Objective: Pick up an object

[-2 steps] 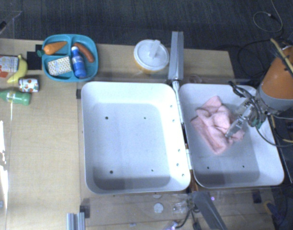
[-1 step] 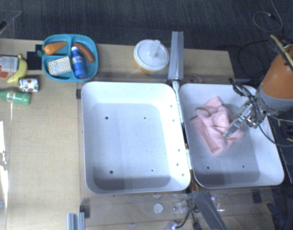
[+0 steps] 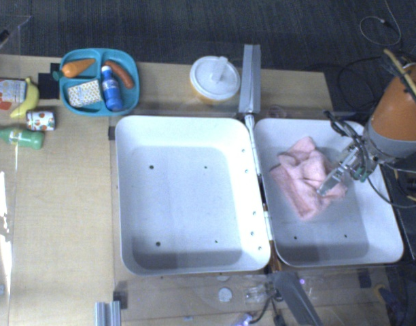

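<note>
Currently grasp step: two-finger gripper (image 3: 328,185) down on crumpled pink cloth (image 3: 304,175) lying in right shallow white bin (image 3: 378,240). Cannot tell whether it is parted or clamped, nor whether cloth is caught. Next move likely needs firm pinch on fold, then straight lift.

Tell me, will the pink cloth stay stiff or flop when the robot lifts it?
The pink cloth lies crumpled in folds, so it will probably flop and dangle. It looks thin, so likely light. Rolling seems unlikely; it might drag along the right bin.
</note>
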`<action>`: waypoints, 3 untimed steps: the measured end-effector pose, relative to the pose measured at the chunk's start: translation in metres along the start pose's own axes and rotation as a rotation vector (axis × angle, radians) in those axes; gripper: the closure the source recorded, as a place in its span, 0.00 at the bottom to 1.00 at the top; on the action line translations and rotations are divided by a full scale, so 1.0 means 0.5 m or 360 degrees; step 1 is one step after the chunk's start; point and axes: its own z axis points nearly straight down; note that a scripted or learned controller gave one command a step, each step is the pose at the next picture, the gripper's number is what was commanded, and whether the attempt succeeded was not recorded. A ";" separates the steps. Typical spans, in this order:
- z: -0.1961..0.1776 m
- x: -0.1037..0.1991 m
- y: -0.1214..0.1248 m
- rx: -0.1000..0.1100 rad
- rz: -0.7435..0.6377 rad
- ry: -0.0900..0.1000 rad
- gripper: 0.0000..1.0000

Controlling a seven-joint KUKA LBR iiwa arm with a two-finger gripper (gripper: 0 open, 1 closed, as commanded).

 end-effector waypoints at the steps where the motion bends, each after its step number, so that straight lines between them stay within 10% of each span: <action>1: 0.054 -0.077 0.069 -0.0003 -0.0217 -0.0012 0.00; 2: 0.028 -0.080 0.075 -0.0011 -0.0219 -0.0023 1.00; 3: -0.151 -0.027 0.206 -0.0002 -0.0067 -0.0004 1.00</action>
